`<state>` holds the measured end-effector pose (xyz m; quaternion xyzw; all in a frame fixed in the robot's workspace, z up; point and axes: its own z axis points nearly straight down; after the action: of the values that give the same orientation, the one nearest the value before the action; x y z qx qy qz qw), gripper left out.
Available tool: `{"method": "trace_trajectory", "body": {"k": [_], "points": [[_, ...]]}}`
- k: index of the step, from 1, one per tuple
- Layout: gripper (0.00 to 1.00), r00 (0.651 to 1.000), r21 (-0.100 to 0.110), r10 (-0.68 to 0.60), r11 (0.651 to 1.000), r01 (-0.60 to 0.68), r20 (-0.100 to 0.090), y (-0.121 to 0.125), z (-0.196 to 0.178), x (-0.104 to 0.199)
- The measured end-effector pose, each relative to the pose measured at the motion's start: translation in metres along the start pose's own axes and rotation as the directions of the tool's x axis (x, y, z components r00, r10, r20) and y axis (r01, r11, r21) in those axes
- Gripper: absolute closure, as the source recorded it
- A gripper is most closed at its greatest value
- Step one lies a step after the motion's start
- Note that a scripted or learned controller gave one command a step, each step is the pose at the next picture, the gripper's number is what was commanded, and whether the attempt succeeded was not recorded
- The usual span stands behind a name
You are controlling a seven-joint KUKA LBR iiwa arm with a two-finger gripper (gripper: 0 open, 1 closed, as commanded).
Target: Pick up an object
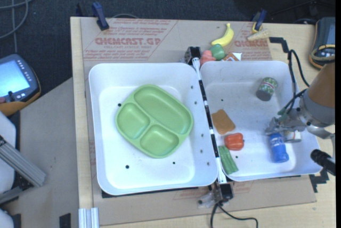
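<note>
White plastic forms both shallow bins on the bench, set side by side with their inner rims touching. Nearest the camera, in the right bin point(250, 171), a green flat piece point(228, 160) lies against the inner wall close to the front rim. Just behind it sits a small red-orange pepper-shaped toy point(234, 141), and behind that a brown flat slab point(222, 121), tilted slightly. To the right, a blue bottle point(278, 148) lies on the bin floor near the front right corner. The gripper point(284, 128) is low over the bin at the bottle's upper end, touching or nearly touching it; whether its jaws are spread or closed cannot be told, and nothing can be seen between them. The grey arm point(319, 110) with its orange band point(326, 86) comes in from the right over the bin's rim. Farther back in the same bin a grey and green can point(266, 88) lies on its side, well apart from the other things.

The left bin point(106, 168) holds a green divided tray point(154, 120) with three compartments, resting near its middle and turned at an angle.

Beyond the bins, on the cardboard sheet point(133, 40), a yellow banana point(224, 37) and a small green and red toy point(214, 53) lie just behind the right bin's far left corner. Two blue clamps point(99, 15) grip the far edge of the sheet.
</note>
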<state>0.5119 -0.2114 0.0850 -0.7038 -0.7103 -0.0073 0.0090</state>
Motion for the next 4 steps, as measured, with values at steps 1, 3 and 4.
{"method": "trace_trajectory", "body": {"k": [1,3,4], "points": [[1.00,1.000,0.000,-0.003,1.000,0.003,0.001,0.001,-0.009,0.002],[0.00,1.000,-0.004,0.008,1.000,-0.008,0.024,0.043,0.003,0.092],[0.00,1.000,0.001,0.012,1.000,-0.012,0.022,0.018,0.002,0.074]]}}
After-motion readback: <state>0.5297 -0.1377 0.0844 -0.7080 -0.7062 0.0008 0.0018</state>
